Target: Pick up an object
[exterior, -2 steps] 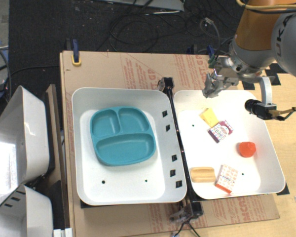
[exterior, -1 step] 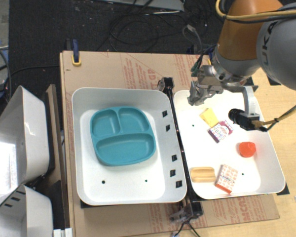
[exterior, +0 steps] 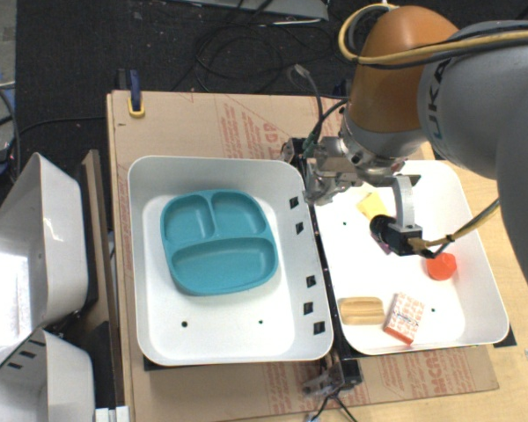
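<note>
Tan block point(exterior: 361, 310) lies in right bin point(exterior: 475, 236), long axis left-right; red-white box point(exterior: 403, 316) just beside, long axis tilted. Gripper point(exterior: 326, 183) over bin's far-left corner, opening cannot be told.

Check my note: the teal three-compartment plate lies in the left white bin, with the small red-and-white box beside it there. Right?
Not quite. The teal three-compartment plate does lie in the left white bin, but the small red-and-white box lies in the right white bin, beside a tan block, as the camera view shows.
</note>
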Motion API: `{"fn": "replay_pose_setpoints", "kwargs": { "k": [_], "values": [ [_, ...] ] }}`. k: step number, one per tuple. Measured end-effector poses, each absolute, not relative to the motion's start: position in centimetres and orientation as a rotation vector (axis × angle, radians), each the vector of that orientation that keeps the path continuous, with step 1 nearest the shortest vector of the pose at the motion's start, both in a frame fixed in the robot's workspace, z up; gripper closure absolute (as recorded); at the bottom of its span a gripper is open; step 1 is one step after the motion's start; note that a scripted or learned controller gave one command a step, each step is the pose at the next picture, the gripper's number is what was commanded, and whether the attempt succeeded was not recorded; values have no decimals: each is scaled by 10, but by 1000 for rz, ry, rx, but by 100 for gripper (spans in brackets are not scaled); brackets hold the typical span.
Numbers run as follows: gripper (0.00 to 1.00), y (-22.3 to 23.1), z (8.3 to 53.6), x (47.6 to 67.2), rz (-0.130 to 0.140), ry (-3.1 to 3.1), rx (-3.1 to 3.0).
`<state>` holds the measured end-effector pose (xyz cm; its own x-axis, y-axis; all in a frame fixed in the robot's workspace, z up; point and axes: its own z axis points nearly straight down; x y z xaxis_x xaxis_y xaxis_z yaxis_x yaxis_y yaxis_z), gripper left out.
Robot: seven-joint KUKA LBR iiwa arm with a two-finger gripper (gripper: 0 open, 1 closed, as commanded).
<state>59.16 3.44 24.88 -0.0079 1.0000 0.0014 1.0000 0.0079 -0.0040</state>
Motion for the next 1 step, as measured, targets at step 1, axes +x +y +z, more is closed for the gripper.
{"fn": "replay_pose_setpoints", "kwargs": {
  "k": [1],
  "values": [
    [100, 96, 236, 580, 1, -2229, -2209]
  ]
}}
